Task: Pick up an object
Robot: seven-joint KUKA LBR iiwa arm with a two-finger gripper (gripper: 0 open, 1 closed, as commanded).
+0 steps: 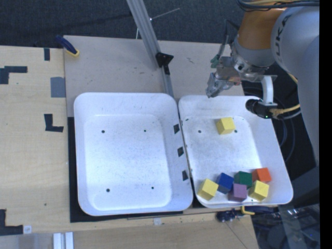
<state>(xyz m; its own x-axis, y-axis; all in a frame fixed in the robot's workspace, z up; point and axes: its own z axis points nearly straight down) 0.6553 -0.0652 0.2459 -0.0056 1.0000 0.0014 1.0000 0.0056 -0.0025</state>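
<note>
Alone in right bin (270, 139): small yellow cube (225, 125), tilted.

The grey arm (295, 30) with its orange band reaches in from the right, wrist bent downward, its pincer (213, 90) pointing down, nothing visible between its fingers.

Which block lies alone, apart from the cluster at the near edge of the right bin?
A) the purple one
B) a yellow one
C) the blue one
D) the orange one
B: a yellow block sits by itself in the far half of the right bin, while the blue, purple and orange blocks crowd together at the near edge.
</note>
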